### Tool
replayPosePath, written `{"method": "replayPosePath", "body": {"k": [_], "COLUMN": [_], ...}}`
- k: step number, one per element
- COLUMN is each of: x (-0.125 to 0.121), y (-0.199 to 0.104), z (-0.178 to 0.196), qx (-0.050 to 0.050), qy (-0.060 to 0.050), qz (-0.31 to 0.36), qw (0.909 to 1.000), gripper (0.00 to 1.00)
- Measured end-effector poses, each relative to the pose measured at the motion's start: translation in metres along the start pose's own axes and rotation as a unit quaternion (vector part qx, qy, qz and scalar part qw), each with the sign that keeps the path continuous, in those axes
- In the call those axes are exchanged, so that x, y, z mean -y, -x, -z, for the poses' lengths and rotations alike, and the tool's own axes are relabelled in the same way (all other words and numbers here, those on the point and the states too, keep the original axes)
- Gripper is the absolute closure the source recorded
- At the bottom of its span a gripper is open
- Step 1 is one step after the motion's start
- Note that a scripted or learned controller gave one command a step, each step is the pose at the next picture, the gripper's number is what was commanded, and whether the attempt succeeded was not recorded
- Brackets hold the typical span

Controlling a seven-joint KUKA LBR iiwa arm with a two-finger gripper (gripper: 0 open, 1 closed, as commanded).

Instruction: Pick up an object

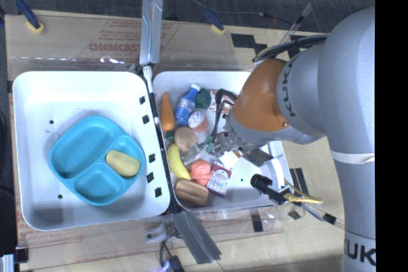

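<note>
1 hand [215, 144], grip unclear, low over toy clutter [194, 156], right bin [268, 191]

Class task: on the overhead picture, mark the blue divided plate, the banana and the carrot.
blue divided plate [76, 153]: camera view, floor of its large compartment.
banana [177, 162]: camera view, middle of its curved body.
carrot [167, 113]: camera view, mid-length of the orange root.

The divided plate [89, 159] lies in the left bin [32, 105], a potato [123, 163] in its right compartment. The banana [178, 162] lies along the right bin's [172, 83] left wall.
</note>
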State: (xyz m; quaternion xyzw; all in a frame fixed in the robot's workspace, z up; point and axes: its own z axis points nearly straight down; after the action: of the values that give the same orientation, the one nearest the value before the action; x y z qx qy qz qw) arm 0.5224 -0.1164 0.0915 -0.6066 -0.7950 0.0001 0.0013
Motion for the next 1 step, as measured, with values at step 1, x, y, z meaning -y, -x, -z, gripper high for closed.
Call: {"method": "replayPosePath", "body": {"k": [1], "x": [-0.0193], "y": [-0.0302], "z": [0.1015], "qx": [0.000], "qy": [0.002], "qz": [-0.252], "qw": [0.9678], "gripper": [0.00]}}
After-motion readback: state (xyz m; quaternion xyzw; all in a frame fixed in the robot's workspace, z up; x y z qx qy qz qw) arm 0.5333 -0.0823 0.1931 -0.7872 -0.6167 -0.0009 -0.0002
